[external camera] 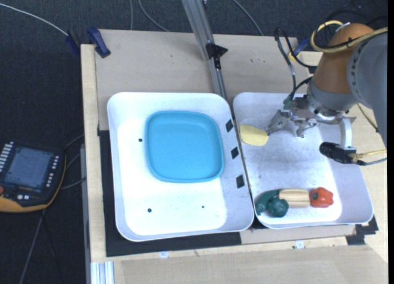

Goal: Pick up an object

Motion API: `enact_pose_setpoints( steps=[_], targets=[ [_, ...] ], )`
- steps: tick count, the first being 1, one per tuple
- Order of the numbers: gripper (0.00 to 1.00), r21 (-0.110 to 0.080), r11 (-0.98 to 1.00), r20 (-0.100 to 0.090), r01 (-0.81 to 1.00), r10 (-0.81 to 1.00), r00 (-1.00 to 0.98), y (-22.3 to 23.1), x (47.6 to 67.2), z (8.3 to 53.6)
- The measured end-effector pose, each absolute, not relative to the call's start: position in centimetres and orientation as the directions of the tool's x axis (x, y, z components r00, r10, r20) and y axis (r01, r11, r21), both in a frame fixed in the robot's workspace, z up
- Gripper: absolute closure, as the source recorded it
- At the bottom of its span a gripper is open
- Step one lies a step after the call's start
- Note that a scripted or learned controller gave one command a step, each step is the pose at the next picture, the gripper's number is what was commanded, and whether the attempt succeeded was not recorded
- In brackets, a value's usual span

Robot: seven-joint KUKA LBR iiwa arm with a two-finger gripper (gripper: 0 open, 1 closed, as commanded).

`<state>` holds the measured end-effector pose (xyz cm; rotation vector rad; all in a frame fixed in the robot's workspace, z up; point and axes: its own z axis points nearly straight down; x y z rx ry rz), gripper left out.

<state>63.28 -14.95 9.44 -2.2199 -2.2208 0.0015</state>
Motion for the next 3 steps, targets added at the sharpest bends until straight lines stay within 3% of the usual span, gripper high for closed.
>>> enact_pose_setpoints(
  steps=[1,3],
  targets=[
    [1.0,0.002,0.001,0.0,1.0,1.0,-0.001,-15.0,63.4,10.7],
    [1.0,0.005,0.0,-0.001,1.0,1.0,0.0,-15.6,63.8,19.6]
  ],
)
